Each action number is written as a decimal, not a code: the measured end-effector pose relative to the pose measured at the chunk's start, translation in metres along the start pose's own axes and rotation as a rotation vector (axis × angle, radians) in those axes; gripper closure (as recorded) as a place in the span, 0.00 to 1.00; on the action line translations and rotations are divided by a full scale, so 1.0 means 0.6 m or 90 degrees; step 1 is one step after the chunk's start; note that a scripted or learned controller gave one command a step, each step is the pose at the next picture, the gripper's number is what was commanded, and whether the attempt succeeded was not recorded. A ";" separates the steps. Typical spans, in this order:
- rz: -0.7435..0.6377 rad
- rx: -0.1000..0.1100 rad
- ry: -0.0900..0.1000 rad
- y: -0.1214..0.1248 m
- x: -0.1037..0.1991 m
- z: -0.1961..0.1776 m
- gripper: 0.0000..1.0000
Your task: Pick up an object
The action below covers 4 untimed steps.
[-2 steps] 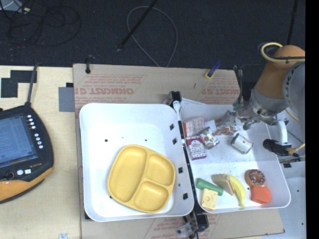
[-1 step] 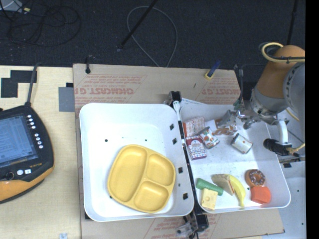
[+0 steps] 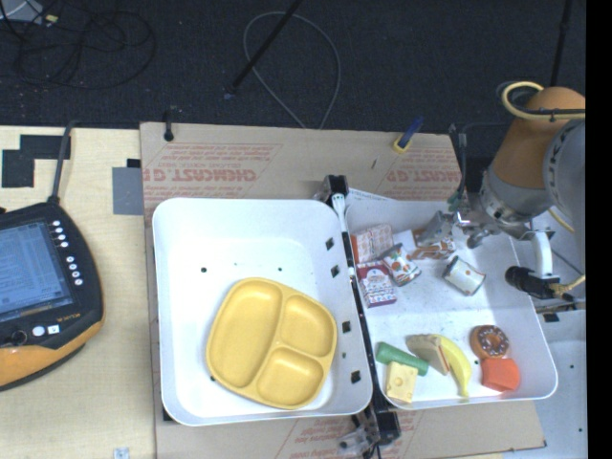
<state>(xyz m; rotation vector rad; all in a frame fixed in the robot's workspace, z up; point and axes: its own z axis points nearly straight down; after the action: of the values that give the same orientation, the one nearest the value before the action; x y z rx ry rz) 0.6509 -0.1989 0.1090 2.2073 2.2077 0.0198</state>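
The right bin (image 3: 535,347) holds several small objects. Red and white snack packets (image 3: 379,283) lie at its left side, with a brown wrapper (image 3: 435,248) near the middle. A small white can (image 3: 464,275) lies on its side just below the wrapper. A banana (image 3: 458,363), a chocolate doughnut (image 3: 490,340), an orange block (image 3: 499,374), a green piece (image 3: 402,356) and a yellow cheese wedge (image 3: 402,382) sit along the front. My gripper (image 3: 457,223) hangs low over the bin's back right part, just above the wrapper and the can. Nothing shows held in it.
The left bin (image 3: 191,247) holds a yellow divided plate (image 3: 271,342). A black divider (image 3: 349,285) with clips runs between the two bins. A teach pendant (image 3: 38,285) lies on the bench at the far left. Cables trail across the dark floor behind.
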 end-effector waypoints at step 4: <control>0.001 -0.004 -0.001 0.003 0.006 0.004 0.00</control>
<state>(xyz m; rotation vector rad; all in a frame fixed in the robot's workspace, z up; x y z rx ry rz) 0.6525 -0.1953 0.1067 2.2046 2.2023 0.0239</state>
